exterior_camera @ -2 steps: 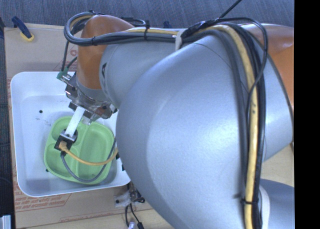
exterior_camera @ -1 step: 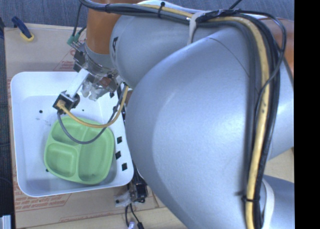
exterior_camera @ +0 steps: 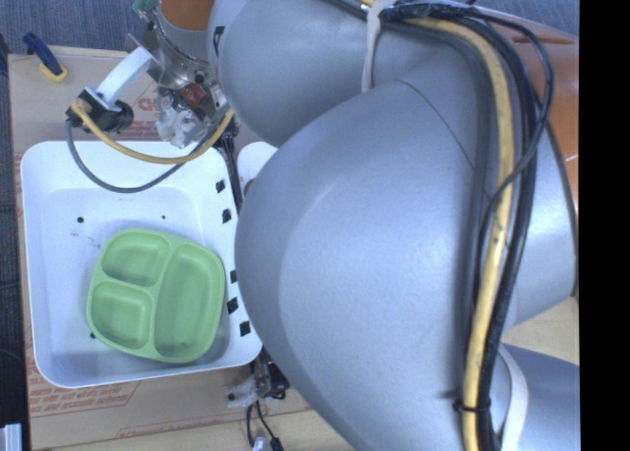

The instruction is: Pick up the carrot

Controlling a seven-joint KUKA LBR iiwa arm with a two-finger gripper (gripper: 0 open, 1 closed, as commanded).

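White bin (exterior_camera: 39, 242), arm (exterior_camera: 394, 242) hiding right side

I count one white bin (exterior_camera: 39, 242) in plain sight at the left end of the surface (exterior_camera: 79, 410); a sliver of a second white rim (exterior_camera: 258, 156) peeks out just past its right edge, beside my arm (exterior_camera: 394, 242), so I make that two bins, the second almost wholly covered by me. Inside the left bin lies one green plate (exterior_camera: 157, 293), and that plate has three compartments. Near the far left corner of the surface I see one small blue and yellow object (exterior_camera: 44, 55). One yellow cable (exterior_camera: 148, 152) and one black cable (exterior_camera: 108, 178) loop over the bin's far edge.
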